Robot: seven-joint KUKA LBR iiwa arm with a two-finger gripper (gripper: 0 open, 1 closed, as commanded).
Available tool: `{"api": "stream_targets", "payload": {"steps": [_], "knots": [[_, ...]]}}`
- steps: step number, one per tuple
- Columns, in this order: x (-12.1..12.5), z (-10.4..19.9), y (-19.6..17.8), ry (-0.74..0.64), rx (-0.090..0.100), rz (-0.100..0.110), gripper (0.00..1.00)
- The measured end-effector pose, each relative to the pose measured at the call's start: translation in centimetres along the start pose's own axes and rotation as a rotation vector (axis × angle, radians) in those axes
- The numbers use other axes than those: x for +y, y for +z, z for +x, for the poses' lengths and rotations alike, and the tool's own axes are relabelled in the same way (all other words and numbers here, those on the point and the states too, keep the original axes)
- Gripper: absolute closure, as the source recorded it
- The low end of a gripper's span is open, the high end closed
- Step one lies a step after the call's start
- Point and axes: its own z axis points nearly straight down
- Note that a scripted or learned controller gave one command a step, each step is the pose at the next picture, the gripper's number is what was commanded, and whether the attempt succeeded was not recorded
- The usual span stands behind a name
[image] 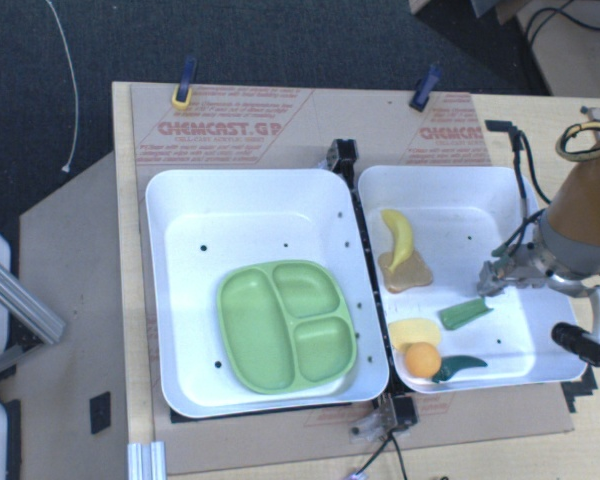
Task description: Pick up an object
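The right bin (450,183) holds a yellow banana (400,234) with a tan slice-shaped piece (406,273) just below it. A light green block (465,314) lies near the bin's middle right. At the front are a pale yellow piece (412,330), an orange ball (422,359) and a dark green curved piece (460,365). My gripper (494,279) reaches in from the right and hovers low, just above and to the right of the light green block. Nothing can be seen held in it.
The left bin (180,208) contains a green divided plate (286,323). A black clamp (342,154) sits at the back between the bins, another (398,411) at the front. Cables (520,168) hang beside the arm at the right bin's far corner.
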Motion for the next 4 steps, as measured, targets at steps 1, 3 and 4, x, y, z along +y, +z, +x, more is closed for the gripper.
{"api": "stream_targets", "payload": {"steps": [1,3,4], "knots": [[0.3,0.0,-4.3,-0.002,-0.001,0.002,1.0],[1.1,-0.3,-14.1,-0.003,-0.002,0.0,1.0],[2.2,5.0,-14.3,-0.008,0.003,0.004,1.0]]}}
